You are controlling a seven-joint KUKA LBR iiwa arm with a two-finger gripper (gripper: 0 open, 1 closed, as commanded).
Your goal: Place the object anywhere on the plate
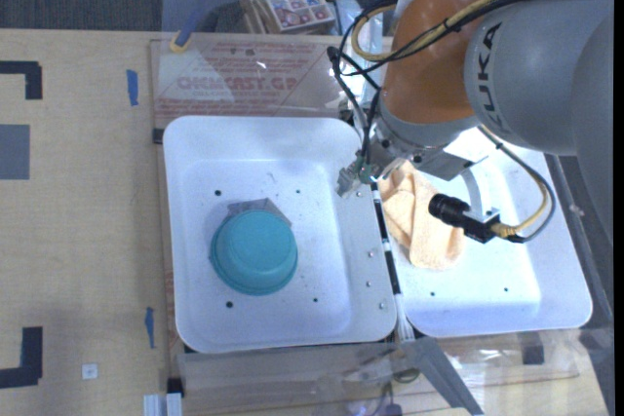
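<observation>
Two white bins (185,239) sit on the worktop: the peach cloth (421,221) lies in the right one just beside the gripper (359,178), the teal upturned plate (254,251) well left.

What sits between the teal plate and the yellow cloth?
In the camera view: bare white floor of the left bin, then the two bins' adjoining rims. The hand hangs above that divide, beside the yellow cloth, right of the teal plate.
</observation>
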